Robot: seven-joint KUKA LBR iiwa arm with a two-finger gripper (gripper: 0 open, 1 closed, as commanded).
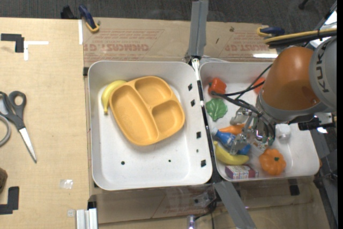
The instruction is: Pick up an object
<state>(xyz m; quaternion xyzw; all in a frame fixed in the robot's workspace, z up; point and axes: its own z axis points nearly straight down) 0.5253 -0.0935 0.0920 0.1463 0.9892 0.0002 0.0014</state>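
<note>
The right bin holds several toy foods: a red-orange piece at the back, a green leafy piece, a yellow banana, an orange pumpkin, a small pink and white box, and blue and orange pieces in the middle. My gripper reaches down into this bin over the blue and orange pieces, just above the banana. The arm's orange band hides much of the bin's right side.
The left bin holds a yellow divided plate with a second banana tucked under its left rim. Scissors lie on the bench at the far left. A grey bar stands behind the bins.
</note>
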